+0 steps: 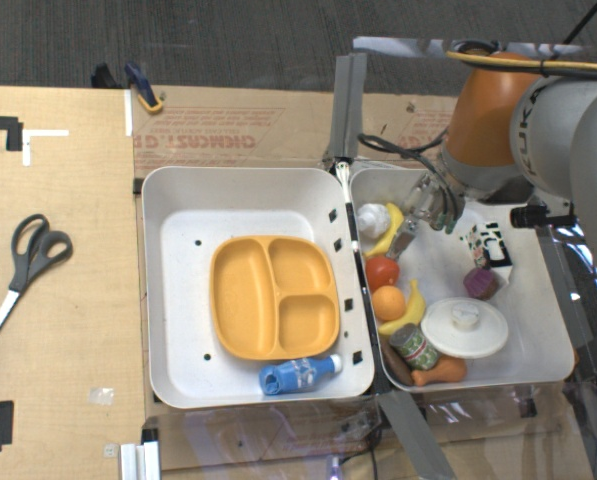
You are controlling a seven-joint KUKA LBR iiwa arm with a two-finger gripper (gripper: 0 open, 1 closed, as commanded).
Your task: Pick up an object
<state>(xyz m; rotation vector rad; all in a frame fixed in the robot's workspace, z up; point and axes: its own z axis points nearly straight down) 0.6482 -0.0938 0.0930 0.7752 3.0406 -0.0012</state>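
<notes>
Tool: tool (410, 230) hangs at 10 o'clock in the right-hand shallow white plastic bin (538, 368); whether it is released or clenched I cannot tell.
Hidden: curved yellow plastic banana (386, 230) lies partly under the tool's tip; small items blur together.
Neighbours: round red tomato (381, 271) and orange ball (388, 301) toward 6 o'clock; white round lid (464, 328) at 5; purple lump (481, 283) at 4.
Left bin: yellow three-compartment plastic tray (275, 296), crumpled blue bottle (298, 372) at 6.
Worktop: scissors (23, 268) at 9.

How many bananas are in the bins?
2. One banana lies near the top of the right bin's left side, by the end effector. The other banana lies lower, between the orange and the white lid. More could be hidden under the arm.
</notes>
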